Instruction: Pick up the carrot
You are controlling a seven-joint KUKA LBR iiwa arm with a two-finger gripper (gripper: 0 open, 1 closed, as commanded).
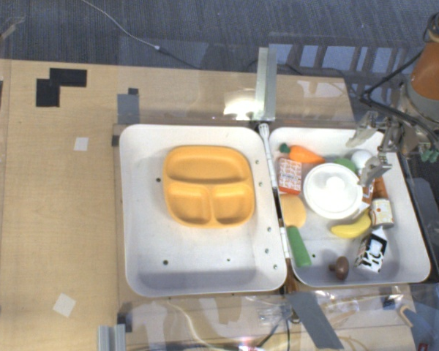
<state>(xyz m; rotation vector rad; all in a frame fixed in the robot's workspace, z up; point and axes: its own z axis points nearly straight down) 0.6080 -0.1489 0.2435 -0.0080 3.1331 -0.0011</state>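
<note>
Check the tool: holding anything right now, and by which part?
Nothing is held. The tool hangs over the right bin's far right corner with nothing between its fingers; the carrot lies apart, beside the white bowl.

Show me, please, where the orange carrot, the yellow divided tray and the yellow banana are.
orange carrot (pixel 305 153), camera view, middle of its body.
yellow divided tray (pixel 208 184), camera view, ridge between its compartments.
yellow banana (pixel 351 228), camera view, middle of its curve.
</note>
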